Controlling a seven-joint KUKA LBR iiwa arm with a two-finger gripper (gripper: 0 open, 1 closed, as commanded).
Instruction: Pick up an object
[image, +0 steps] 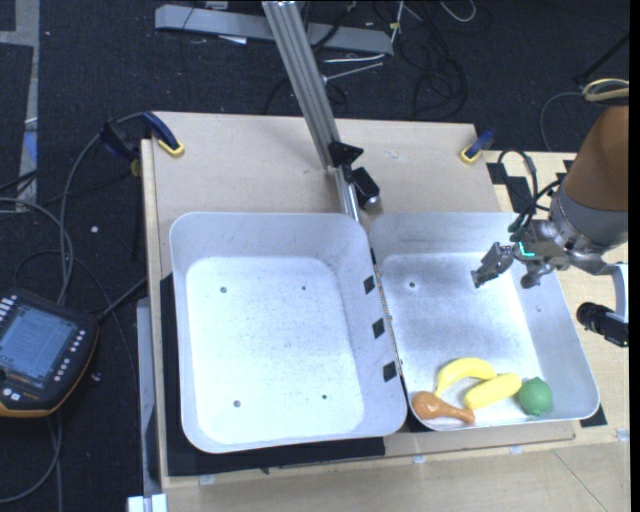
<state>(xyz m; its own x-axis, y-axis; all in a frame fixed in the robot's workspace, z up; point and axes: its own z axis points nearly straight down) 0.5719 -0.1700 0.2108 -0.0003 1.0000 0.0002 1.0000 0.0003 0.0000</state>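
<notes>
1. The left bin (190, 250) sits beside the right bin (560, 330).
2. Along the right bin's near edge lie an orange piece (440, 407), two yellow bananas (478, 381) and a green ball (536, 397).
3. The gripper (508, 270) hangs above that bin's far right; it looks spread, nothing between its fingers.

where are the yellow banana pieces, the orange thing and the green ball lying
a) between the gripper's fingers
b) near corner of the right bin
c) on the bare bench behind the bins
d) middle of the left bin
b: the two yellow banana pieces, the orange thing and the green ball lie bunched at the near edge of the right bin, while the gripper hangs over that bin's far part, well apart from them.
</notes>
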